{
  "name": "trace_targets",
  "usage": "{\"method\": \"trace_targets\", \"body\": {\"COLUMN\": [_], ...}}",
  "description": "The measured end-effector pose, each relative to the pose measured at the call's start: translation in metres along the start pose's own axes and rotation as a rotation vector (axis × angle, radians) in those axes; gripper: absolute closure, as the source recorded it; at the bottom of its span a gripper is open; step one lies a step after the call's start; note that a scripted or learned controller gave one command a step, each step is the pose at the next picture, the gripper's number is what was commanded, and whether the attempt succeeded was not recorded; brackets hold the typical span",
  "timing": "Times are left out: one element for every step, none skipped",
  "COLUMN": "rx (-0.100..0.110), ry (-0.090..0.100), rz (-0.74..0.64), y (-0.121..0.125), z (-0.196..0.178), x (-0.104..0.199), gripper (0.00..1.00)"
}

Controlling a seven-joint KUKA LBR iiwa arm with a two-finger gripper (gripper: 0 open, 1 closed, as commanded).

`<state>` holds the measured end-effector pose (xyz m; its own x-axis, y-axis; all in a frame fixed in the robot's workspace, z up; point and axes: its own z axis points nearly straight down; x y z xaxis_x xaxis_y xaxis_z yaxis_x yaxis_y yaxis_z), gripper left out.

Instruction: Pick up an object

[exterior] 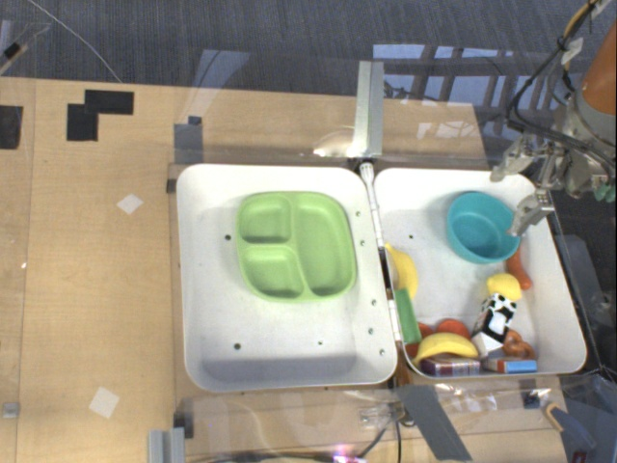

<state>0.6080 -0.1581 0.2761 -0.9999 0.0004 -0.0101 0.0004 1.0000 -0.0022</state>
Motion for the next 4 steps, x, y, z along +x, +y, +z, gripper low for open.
{"method": "trace_targets", "body": {"rx": [-0.004, 0.0, -0.003, 0.0], "ry": [0.014, 0.003, -0.006, -0.007], "rz": [0.038, 0.009, -0.07, -0.242], "y": [-0.047, -0.048, 0.031, 0.054], "z": [0.121, 0.187, 0.186, 0.186], "x": [-0.036, -0.057, -0.037, -0.049], "gripper": [0.0, 0.0, 0.0, 0.0]}}
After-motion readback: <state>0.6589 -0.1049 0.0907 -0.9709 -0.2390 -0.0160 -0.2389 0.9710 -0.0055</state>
